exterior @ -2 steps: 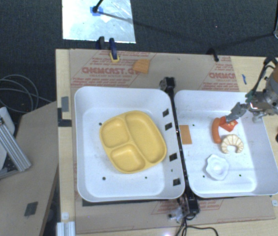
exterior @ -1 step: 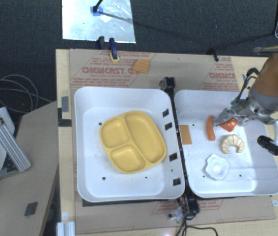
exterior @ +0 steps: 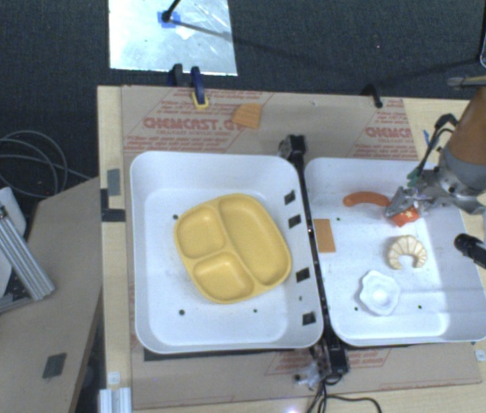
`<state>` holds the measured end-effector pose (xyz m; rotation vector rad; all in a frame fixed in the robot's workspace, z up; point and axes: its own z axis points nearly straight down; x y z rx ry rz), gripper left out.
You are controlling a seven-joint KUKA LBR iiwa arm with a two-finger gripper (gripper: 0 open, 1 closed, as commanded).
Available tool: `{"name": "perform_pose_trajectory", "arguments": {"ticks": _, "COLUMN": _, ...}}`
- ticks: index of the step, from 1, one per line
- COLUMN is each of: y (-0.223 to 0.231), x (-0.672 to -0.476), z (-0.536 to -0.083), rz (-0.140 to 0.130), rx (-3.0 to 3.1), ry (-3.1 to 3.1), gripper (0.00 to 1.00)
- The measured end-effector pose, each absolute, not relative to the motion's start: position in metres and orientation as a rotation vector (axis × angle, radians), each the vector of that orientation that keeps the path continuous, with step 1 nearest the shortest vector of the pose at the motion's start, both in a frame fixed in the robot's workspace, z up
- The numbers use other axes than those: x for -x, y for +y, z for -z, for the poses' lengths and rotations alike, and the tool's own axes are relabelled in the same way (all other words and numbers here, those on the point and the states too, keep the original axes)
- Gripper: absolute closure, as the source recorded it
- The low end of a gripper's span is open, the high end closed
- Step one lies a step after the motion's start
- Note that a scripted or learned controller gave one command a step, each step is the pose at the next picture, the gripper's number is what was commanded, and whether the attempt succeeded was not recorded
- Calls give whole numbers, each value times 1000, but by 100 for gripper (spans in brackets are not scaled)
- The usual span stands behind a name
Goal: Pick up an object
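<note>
In the right bin [exterior: 458,317] lie an orange sausage-shaped piece [exterior: 363,200], a croissant [exterior: 407,250] and a white fried egg toy [exterior: 378,292]. My gripper [exterior: 400,206] is low over the bin's far right part, just right of the sausage piece and above the croissant. A small red-orange object [exterior: 407,217] sits right at the gripper's tip; whether it is gripped cannot be made out. The grey arm with its orange band [exterior: 483,127] comes in from the right.
A yellow divided plate [exterior: 230,246] lies in the middle of the left bin [exterior: 156,188]. A black divider with clips [exterior: 304,231] runs between the bins. A black and white fitting [exterior: 482,246] juts over the right bin's right rim.
</note>
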<state>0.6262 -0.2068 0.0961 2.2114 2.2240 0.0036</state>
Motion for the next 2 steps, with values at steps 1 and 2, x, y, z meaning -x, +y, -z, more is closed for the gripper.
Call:
{"name": "perform_pose_trajectory", "arguments": {"ticks": 1, "y": -178, "x": -541, "z": -188, "rz": 0, "rx": -2223, "ry": 2222, "gripper": 100}}
{"name": "perform_pose_trajectory", "arguments": {"ticks": 2, "y": -106, "x": -597, "z": -219, "rz": -9, "rx": -2204, "ry": 2232, "gripper": 100}}
